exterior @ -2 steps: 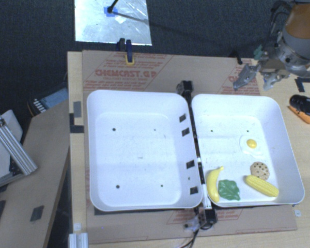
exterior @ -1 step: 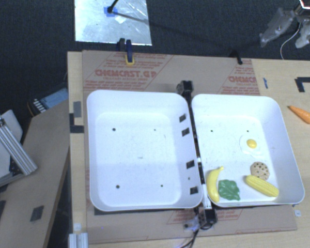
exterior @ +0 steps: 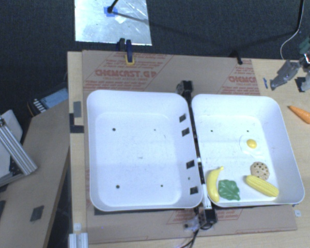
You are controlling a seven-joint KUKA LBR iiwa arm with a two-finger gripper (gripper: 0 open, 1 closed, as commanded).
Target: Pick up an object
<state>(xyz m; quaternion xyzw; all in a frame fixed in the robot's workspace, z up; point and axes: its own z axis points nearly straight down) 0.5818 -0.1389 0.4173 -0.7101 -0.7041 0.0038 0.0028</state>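
The right bin [exterior: 279,119] holds several toy foods. A fried egg [exterior: 251,144] lies toward its right side and a brown cookie [exterior: 259,169] sits below it. A yellow corn cob [exterior: 262,186] rests in the front right corner. A banana [exterior: 213,184] lies by the bin's left wall, with a green leafy piece [exterior: 229,190] beside it. My gripper [exterior: 289,84] hangs at the view's right edge, beyond the right bin's far right corner, well away from the foods. Its fingers stand open with nothing between them.
The left bin [exterior: 93,138] stands beside the right one, joined by a black divider [exterior: 192,138]. An orange carrot [exterior: 303,114] lies on the bench outside the right bin. A shiny metal sheet [exterior: 112,13] lies behind the bins, and an aluminium frame [exterior: 8,141] stands at left.
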